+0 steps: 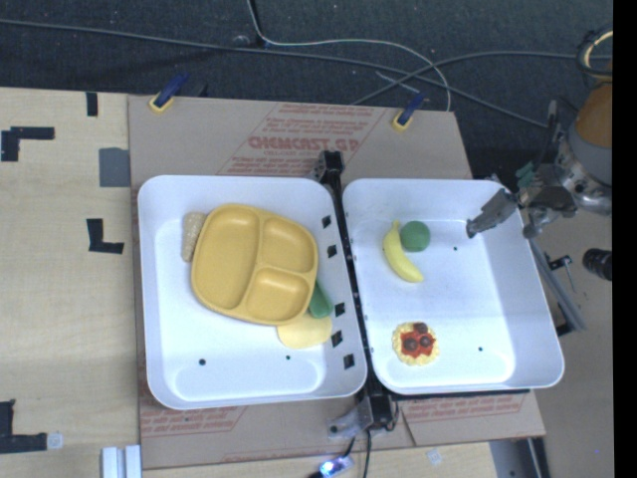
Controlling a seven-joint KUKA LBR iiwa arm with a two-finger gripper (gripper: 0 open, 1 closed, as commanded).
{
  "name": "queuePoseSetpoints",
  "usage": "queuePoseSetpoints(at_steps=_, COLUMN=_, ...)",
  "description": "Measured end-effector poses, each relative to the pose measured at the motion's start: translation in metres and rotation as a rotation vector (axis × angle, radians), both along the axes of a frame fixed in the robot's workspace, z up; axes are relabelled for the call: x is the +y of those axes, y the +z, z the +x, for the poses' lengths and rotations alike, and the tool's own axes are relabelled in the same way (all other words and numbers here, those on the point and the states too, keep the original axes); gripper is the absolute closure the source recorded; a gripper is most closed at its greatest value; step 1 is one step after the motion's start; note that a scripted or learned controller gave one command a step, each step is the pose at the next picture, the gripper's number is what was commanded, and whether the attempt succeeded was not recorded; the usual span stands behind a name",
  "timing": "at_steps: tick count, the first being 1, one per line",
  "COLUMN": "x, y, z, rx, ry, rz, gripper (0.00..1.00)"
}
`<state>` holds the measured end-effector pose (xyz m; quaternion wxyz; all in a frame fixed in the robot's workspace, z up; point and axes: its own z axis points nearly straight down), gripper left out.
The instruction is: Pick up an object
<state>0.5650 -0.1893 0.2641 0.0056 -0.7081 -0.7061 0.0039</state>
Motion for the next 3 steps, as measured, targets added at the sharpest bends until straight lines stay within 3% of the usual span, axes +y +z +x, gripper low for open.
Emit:
queuePoseSetpoints(at_steps=1, x=0.001, y=0.007, z=0.002, rx=-0.012, ry=0.004, rz=-0.003, gripper=0.00)
queuePoseSetpoints(at_steps=3, x=-0.006, y=-0.112, z=0.012, rx=-0.008, ry=0.004, rz=-0.003, gripper=0.00)
